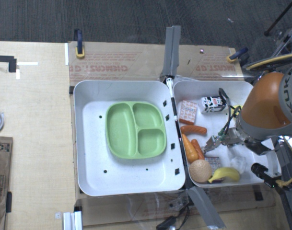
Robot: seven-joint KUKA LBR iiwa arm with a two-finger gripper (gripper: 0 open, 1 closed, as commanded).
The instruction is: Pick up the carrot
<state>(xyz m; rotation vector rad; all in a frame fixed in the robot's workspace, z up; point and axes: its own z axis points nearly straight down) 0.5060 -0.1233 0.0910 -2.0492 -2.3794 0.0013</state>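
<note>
My gripper [214, 144] hangs low in the right bin [241, 86], reaching in from the right with the orange band of my arm [262, 104] above it, and its tips sit just to the right of the carrot [189, 148]. I cannot tell whether my fingers are apart or together; they are small and dark against the bin floor, and nothing shows between them. The carrot lies along the left side of this bin, close to the wall shared with the other bin, its length running from upper left to lower right. A second, shorter orange piece [198, 148] lies right beside it on its right, and a reddish sausage-like piece [193, 129] lies crosswise just above the carrot's upper end. Below the carrot, a round tan ball [200, 170] rests near its lower end, with a banana [224, 175] just to the right of it by the near rim. Farther up the bin are a small red-and-white box [187, 111] and a black-and-white carton [212, 104]. The left bin [88, 143] holds a green divided plate [135, 129], lying flat near its middle, well apart from the carrot.
</note>
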